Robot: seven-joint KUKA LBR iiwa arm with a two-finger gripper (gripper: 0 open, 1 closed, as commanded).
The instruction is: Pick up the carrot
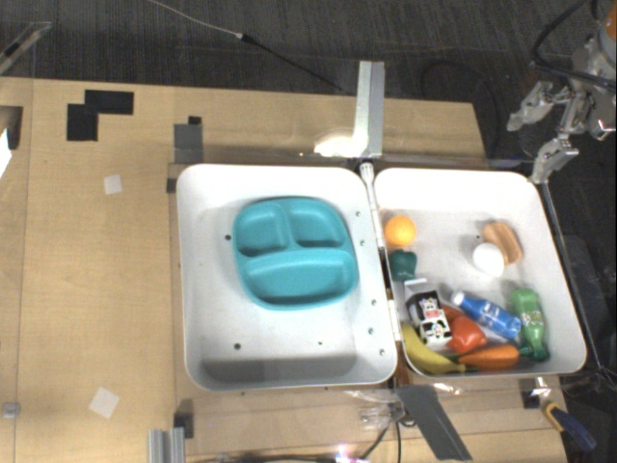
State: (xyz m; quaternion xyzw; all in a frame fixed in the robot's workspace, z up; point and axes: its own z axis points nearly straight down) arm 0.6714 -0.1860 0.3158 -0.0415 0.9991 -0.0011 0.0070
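Above the right bin's [540,196] far right corner my jaws [559,128] hang spread apart and bare, well away from the carrot [492,357] lying against its near wall beside the banana [429,357].

Robotics lab setup, not a home. Plywood desk [87,287] with black tape marks [96,112] and metal brackets [370,109] bolted on. Two shallow white bins, left bin [207,355] and right bin [540,205], fixed side by side. Loose cables [174,13] run over dark carpet [289,8] behind. Toy food [463,331] piled as test props, teal divided plate [292,251] too. Robot hardware [564,114] at upper right.
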